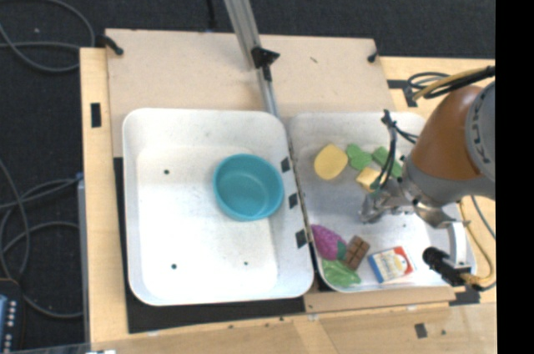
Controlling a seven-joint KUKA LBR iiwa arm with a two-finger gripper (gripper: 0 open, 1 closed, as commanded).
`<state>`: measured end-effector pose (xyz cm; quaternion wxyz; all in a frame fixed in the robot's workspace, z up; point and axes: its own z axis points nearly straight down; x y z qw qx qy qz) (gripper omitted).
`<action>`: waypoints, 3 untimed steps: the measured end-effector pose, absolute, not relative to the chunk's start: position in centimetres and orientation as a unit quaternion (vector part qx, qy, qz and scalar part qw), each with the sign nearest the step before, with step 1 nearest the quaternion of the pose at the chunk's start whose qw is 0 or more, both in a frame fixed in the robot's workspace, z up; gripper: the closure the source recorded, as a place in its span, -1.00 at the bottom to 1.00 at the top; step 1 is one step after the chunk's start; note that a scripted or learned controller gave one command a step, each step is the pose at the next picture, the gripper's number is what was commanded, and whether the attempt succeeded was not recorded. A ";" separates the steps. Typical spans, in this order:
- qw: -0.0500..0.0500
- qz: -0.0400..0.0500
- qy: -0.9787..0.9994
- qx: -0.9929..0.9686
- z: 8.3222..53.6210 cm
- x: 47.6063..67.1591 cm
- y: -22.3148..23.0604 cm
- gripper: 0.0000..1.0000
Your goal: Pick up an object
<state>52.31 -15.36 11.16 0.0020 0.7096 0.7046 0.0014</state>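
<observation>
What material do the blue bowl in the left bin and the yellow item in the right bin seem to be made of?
The blue bowl looks like smooth plastic: one even teal colour with a soft sheen on the rim. The yellow item seems to be matte plastic or rubber, perhaps toy food: rounded shape, flat uniform colour, no shine. The view is too coarse to be sure of either.

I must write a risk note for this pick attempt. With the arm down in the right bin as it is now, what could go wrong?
1. The gripper sits low among crowded items: the yellow piece and green pieces lie close together, so it may nudge or catch more than one.
2. The cable hanging by the wrist could snag on the right bin.
</observation>
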 end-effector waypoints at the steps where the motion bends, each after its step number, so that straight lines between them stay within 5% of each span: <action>1: 0.004 0.002 0.708 0.706 17.4 53.1 -15.6 1.00; 3: 0.003 0.002 0.709 0.705 26.6 52.3 -15.5 1.00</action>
